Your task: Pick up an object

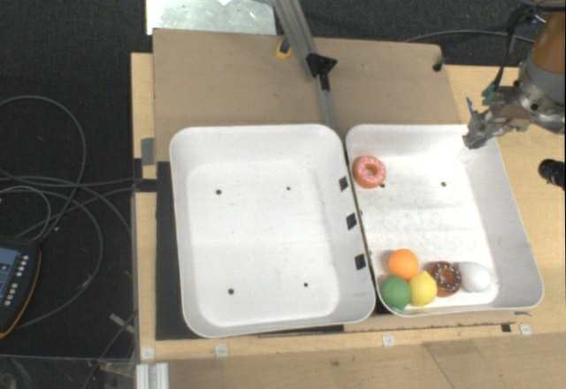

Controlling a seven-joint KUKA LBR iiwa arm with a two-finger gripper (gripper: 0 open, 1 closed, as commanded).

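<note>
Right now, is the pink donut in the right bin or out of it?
In. The pink donut lies on the right bin's floor by its left wall.

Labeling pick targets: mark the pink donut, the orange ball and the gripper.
pink donut [369,171], camera view, on its frosted ring.
orange ball [403,263], camera view, on its top surface.
gripper [473,139], camera view, at its fingertips.

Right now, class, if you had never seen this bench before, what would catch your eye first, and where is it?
The bright cluster in the right bin's near corner: an orange ball, a green ball, a yellow ball, a chocolate donut and a white egg. A pink frosted donut sits alone by the divider, and the gripper hangs at that bin's far right corner.
</note>
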